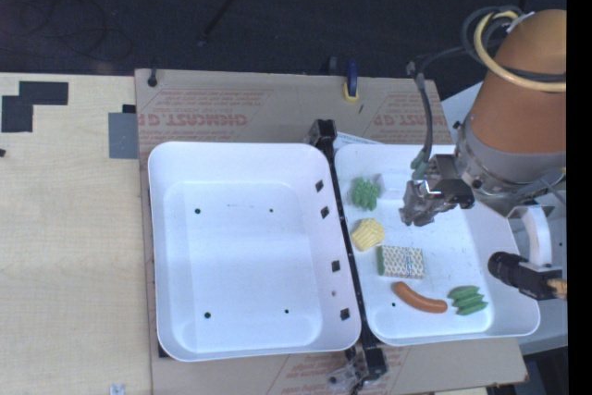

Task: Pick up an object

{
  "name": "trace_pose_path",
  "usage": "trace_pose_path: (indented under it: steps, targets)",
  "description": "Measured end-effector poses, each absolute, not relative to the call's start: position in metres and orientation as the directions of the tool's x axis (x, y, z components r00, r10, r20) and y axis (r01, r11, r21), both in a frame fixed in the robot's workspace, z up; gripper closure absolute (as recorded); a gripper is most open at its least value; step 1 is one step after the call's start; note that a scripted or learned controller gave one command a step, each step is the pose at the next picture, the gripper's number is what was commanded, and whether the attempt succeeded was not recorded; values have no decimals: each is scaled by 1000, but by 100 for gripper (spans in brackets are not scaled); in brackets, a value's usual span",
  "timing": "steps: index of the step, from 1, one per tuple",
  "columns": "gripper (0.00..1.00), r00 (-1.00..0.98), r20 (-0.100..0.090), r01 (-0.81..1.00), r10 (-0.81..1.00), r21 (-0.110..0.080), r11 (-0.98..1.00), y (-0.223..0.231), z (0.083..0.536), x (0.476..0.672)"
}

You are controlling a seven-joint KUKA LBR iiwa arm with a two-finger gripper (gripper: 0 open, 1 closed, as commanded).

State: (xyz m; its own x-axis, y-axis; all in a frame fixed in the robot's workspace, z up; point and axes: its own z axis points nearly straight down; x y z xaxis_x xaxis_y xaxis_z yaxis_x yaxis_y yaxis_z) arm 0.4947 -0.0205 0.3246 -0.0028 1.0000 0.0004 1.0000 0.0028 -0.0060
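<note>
The gripper (pixel 421 213) hangs over the right bin (pixel 504 328), nothing seen between its fingers — whether they are spread or pressed together I cannot tell. The patterned block (pixel 401 262) lies just below it, near the corn (pixel 367 234) — descend straight, centred, avoiding neighbours.

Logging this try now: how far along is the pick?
Nothing looks picked yet. The gripper hangs over the right bin. The corn, broccoli, patterned block, sausage and pea pods all lie on its floor. Closing on one and lifting remains.
</note>
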Motion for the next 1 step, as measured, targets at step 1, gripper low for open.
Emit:
trace_pose_path:
  steps: [1]
  targets:
    - [100,-4,0,1000,1000,-9,4,-21,334,495]
